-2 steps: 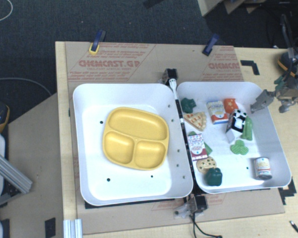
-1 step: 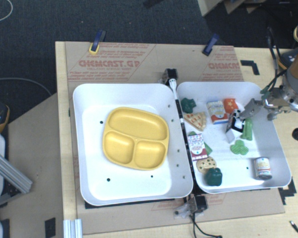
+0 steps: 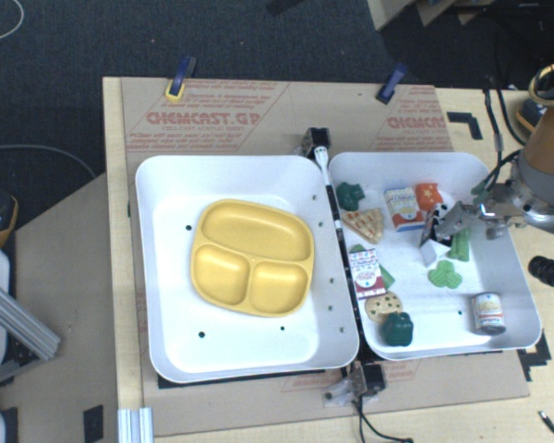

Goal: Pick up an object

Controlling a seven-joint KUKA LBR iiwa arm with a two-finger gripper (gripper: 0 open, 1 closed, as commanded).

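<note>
The pincer (image 3: 440, 229), its opening impossible to judge, hangs low in the right bin (image 3: 526, 314) toward the surface's right edge, above a green toy (image 3: 459, 245) lying there among small foods; nothing is lifted, so the pick remains undone.

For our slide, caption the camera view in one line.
Gripper low in the right bin among toy foods; yellow tray in the left bin.

Two bins sit side by side on the bench (image 3: 120, 247). The left bin (image 3: 166, 340) holds a tray (image 3: 252, 257). The right bin (image 3: 517, 293) holds small items: a can (image 3: 487, 313) at its near right, a carton (image 3: 402, 206) toward the back.
</note>
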